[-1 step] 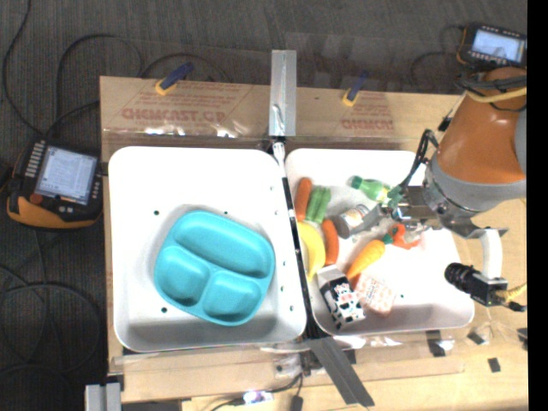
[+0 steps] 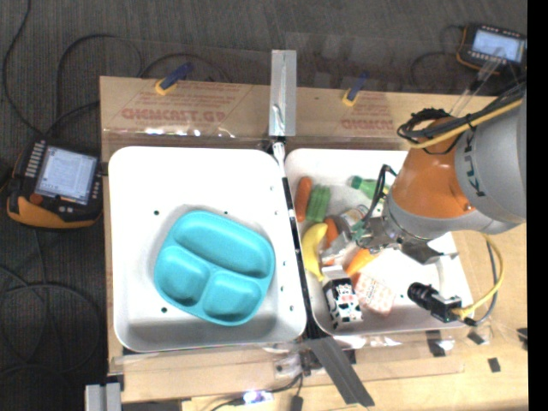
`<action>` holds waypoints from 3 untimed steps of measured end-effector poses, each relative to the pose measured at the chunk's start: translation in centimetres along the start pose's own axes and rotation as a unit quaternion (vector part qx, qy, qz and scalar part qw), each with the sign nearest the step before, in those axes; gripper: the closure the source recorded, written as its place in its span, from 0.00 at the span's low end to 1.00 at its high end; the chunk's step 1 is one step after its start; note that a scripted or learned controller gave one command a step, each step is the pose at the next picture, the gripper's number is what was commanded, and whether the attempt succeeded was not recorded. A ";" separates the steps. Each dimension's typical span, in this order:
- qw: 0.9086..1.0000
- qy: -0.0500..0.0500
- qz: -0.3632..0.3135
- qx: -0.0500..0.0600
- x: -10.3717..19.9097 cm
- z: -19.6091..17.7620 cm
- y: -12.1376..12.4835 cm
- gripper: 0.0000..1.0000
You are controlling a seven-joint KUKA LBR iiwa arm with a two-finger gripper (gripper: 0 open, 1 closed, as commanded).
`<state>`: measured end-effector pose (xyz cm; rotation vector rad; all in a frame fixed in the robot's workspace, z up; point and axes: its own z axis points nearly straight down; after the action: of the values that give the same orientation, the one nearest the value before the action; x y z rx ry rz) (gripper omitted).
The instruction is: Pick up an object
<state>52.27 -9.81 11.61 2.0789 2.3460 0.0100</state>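
**Arm low over the cluttered right bin, grip unconfirmed**

Start at the left of the frame. The shallow white left bin (image 2: 128, 187) holds one thing: a turquoise plastic plate with three compartments (image 2: 214, 265), lying flat and slightly turned near the bin's centre. It sits well apart from the arm, so you can judge it is not the target here.

Move to the centre-right. The shallow white right bin (image 2: 445, 319) carries the clutter, crowded against its left wall: a green cylindrical piece (image 2: 318, 202) beside an orange piece at the top, a yellow banana-shaped toy (image 2: 312, 245) below them, a small black-and-white patterned box (image 2: 344, 302) near the lower left corner, and a white and orange flat packet (image 2: 375, 289) just beside that box. A green bottle-like item (image 2: 364, 183) lies toward the upper middle. That heap is probably why the arm reaches in where it does; any of these could serve as the object to pick.

At the right, the grey arm with its orange band (image 2: 432, 187) hangs over the pile, and the two-finger gripper (image 2: 364, 234) sits down among the items near the banana toy. You cannot tell whether it is parted or closed, nor whether anything is between its tips; the wrist and the clutter mask them.
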 end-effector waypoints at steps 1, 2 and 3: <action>0.995 -0.006 -0.097 -0.019 -3.0 1.3 2.7 0.00; 0.995 -0.011 -0.096 -0.025 -3.3 0.3 3.1 1.00; 0.995 -0.011 -0.096 -0.025 -3.3 0.3 3.0 0.00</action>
<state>55.68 -12.69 11.32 1.8134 2.4947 0.0432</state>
